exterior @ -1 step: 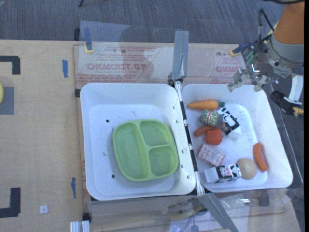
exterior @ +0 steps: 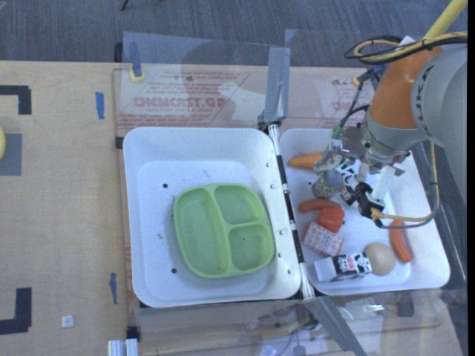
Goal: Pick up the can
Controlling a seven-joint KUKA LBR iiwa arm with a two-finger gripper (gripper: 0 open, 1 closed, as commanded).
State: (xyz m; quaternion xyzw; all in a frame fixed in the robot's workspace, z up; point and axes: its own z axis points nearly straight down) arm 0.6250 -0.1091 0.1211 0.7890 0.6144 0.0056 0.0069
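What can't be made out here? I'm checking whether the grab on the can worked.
- Can: mostly covered by the hand in the camera view; too little shows to judge any grip.
- Arm: cut off by the right edge.
- Milk carton: print too small to read.

Grey arm (exterior: 449,87) — orange band (exterior: 397,95) above wrist; yellow and black cables (exterior: 378,47) trailing.
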